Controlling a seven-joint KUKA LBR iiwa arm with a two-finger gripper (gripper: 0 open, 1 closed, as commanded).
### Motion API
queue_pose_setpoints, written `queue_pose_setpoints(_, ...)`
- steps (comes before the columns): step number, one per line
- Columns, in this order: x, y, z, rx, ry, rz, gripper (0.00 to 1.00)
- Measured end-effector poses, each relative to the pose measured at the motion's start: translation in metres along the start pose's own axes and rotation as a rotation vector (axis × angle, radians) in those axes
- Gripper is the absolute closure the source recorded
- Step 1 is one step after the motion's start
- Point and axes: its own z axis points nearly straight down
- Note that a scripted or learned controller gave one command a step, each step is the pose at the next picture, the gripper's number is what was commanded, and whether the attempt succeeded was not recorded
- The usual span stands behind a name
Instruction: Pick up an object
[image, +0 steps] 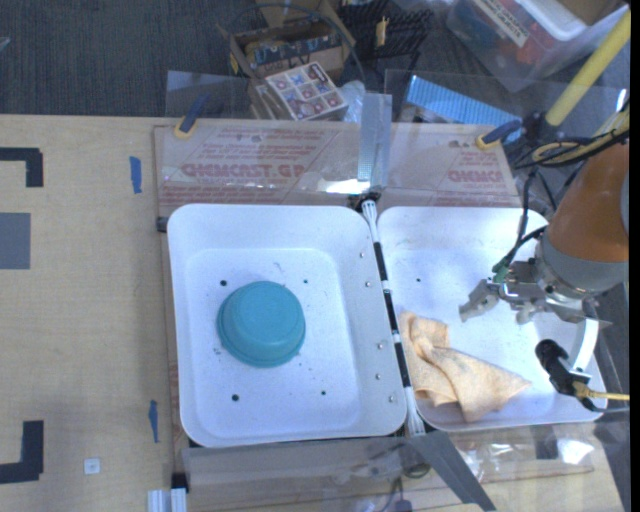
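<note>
The crumpled tan cloth (458, 368) lies at the right bin's (440, 250) near-left corner: soft, light, best pinched at a raised fold. The pincer (500, 300) hangs just above; I cannot tell its state.

robot lab: grey-orange arm (590, 225) over wooden surface (80, 330), two white bins (190, 240), blue tape marks (135, 173), cables, cluttered boxes (300, 85) behind.

A teal bowl (262, 323) is seen upturned in the left bin (190, 240). A tan cloth (455, 370) is crumpled in the right bin (440, 235), gripper (497, 297) positioned above it.
</note>
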Motion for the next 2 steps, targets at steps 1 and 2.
queue_pose_setpoints(1, 0.002, 0.045, 0.055, -0.004, 0.000, -0.191, 0.00)
queue_pose_setpoints(2, 0.001, 0.047, 0.043, -0.010, 0.000, -0.188, 1.00)
